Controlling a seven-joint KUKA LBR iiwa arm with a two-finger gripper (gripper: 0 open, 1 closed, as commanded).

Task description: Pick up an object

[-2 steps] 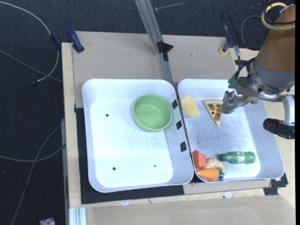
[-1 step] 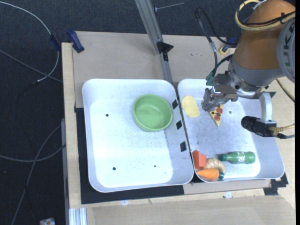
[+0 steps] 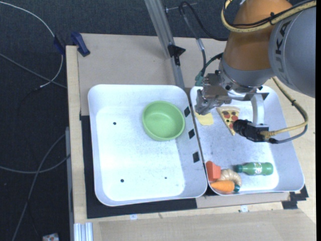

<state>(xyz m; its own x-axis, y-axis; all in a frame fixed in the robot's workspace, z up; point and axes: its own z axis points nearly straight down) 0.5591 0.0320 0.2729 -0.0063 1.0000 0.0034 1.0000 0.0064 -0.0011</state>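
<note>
1. Carrot (image 3: pixel 223 187), orange, lies in the lower left corner of the right bin (image 3: pixel 291 149), touching a red block (image 3: pixel 213 170) and a beige piece (image 3: pixel 232 176).
2. Green bottle (image 3: pixel 256 168) lies on its side just right of them, lower right of the frame.
3. Pizza slice (image 3: pixel 230 117) lies mid bin, a yellow piece (image 3: pixel 204 119) beside it on the left.
4. Gripper (image 3: pixel 205 104) hangs just over the yellow piece, by the bin's upper left edge; open or closed, cannot tell.
5. Green bowl (image 3: pixel 163 120) sits upright in the left bin (image 3: pixel 108 149), upper middle.
</note>
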